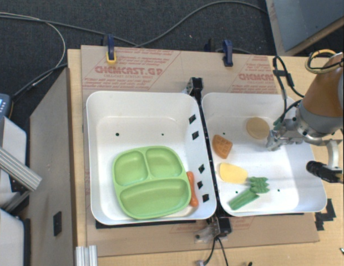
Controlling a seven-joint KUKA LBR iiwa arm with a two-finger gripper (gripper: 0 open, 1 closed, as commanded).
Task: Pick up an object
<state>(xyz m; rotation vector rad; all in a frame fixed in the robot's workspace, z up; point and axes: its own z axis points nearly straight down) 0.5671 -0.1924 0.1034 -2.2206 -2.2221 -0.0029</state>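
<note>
camera view looks down on a bench [133, 62] covered with printed cardboard, carrying two shallow white bins side by side. left bin [105, 126] holds a green divided plate [151, 180], with a small orange carrot [192, 189] lying against the plate's right edge, close to the bin's wall. right bin [305, 187] holds a round tan cookie [257, 128] near its far side, a brown waffle piece [222, 146] close to the divider between the bins, a yellow wedge [233, 173] just nearer than the waffle piece, and a green leafy vegetable [248, 193] beside the wedge toward the near rim. arm reaches in from the right, and its gripper [274, 139] sits low in the right bin just beside the cookie's right edge; whether it is open or closed, or touching the cookie, cannot be told, and nothing is visibly held in it.
</note>
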